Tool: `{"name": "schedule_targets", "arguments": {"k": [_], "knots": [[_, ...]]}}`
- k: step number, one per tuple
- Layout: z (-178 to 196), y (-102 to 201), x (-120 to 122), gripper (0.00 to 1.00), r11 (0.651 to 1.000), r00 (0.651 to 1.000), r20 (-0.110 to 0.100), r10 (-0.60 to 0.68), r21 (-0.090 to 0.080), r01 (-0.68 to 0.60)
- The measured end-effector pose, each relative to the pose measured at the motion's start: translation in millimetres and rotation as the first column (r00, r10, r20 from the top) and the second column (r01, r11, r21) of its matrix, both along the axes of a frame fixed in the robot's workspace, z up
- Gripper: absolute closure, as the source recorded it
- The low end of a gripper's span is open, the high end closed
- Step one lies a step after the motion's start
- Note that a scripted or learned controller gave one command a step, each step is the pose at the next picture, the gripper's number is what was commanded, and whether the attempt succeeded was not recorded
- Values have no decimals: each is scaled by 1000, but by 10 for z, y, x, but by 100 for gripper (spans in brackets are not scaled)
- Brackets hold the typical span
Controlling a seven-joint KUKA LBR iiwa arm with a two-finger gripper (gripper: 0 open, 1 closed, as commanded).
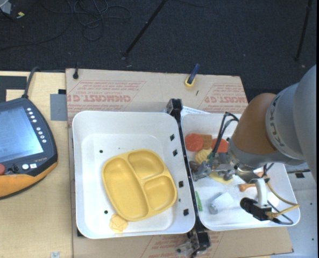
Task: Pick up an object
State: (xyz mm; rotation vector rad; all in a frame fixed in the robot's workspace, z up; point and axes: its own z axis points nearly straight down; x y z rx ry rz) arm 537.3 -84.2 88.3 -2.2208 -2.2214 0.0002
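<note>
A small pale-yellow ridged toy (203,156) lies at the right white bin's (288,190) left wall, with the tool (201,171) just beside it, over the bin. An orange round piece (195,142) sits behind. The left white bin (89,144) holds a yellow divided plastic tray (139,184).

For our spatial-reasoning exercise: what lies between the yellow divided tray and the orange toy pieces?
In the camera view, the black divider where the two bins meet lies between the yellow divided tray and the orange toy pieces.
</note>
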Motion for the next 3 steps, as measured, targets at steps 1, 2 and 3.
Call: {"name": "schedule_targets", "arguments": {"k": [1,2,3], "knots": [[-10,-241,-648,0,1000,1000,-5,-4,0,4],[1045,914,-605,0,1000,1000,7,3,-3,-3],[1084,900,-618,100,1000,1000,-5,0,1,0]]}}
